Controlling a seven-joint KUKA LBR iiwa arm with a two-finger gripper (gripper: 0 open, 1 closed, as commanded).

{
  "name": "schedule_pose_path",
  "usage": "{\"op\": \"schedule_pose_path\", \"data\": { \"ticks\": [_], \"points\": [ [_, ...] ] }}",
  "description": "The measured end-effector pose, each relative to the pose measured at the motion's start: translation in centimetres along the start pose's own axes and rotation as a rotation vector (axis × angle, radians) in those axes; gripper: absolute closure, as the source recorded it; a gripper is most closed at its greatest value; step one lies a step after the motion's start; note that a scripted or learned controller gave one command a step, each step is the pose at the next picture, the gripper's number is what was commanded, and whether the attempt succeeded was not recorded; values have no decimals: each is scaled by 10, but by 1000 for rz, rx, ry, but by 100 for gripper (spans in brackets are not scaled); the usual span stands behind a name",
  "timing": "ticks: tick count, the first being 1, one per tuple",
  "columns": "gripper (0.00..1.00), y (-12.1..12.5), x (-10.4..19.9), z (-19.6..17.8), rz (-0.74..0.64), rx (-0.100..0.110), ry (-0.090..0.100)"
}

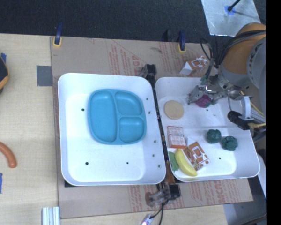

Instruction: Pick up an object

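My gripper [203, 93] hangs low over the back of the right bin [243, 170], right above a small purple object [204, 101] that peeks out beneath it. Whether the purple object is gripped is not clear from here. Also in the right bin lie a tan round biscuit [173, 109], a red-and-white packet [175, 136], a yellow banana [184, 163], an orange-and-white packet [197, 154] and two dark green lumps [214, 135] [230, 143].
The left bin [75, 168] holds a blue divided plate [117, 116]. Another orange-and-white packet [195, 64] lies on the cardboard behind the right bin. A sausage [5, 153] rests on the bench far left. The arm [246, 55] enters from the right.
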State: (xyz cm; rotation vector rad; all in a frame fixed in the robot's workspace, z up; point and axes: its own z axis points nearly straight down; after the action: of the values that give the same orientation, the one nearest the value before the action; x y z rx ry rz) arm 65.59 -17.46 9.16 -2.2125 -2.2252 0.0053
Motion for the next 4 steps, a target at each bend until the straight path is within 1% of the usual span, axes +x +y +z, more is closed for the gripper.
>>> {"op": "schedule_pose_path", "data": {
  "ticks": [1, 2, 3, 4],
  "points": [
    [0, 0, -38, -1, 3, -3, -1],
    [0, 0, -5, 0, 0, -1, 0],
    [0, 0, -38, -25, 3, -4, -1],
    [0, -43, -21, 1, 3, 0, -1]
  ]
}}
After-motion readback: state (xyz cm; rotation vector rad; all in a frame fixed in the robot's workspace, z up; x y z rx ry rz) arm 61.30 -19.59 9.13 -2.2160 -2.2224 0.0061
